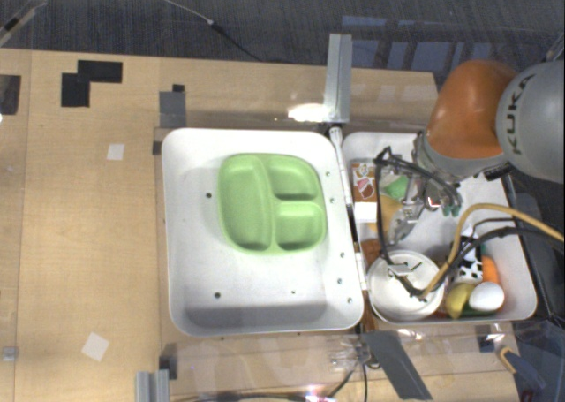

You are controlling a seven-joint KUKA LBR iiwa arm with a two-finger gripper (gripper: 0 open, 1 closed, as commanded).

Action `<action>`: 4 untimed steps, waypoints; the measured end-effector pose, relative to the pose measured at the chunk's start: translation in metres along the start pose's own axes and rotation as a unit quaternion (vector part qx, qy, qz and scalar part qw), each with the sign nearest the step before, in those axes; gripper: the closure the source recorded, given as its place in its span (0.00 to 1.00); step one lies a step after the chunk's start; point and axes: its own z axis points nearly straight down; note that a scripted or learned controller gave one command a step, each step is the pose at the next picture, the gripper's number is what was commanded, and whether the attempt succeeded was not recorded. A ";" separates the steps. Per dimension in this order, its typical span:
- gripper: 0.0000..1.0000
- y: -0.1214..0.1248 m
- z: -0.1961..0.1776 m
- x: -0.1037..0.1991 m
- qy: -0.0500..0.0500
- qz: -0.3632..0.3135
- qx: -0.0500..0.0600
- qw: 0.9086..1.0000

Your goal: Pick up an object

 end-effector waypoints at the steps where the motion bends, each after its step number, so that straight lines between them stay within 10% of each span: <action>1: 0.00 0.001 -0.005 0.010 -0.001 0.041 -0.002 0.999; 2: 0.00 -0.060 -0.066 0.043 0.000 -0.032 -0.002 0.999; 4: 0.00 -0.060 -0.010 0.081 -0.010 0.152 0.005 0.988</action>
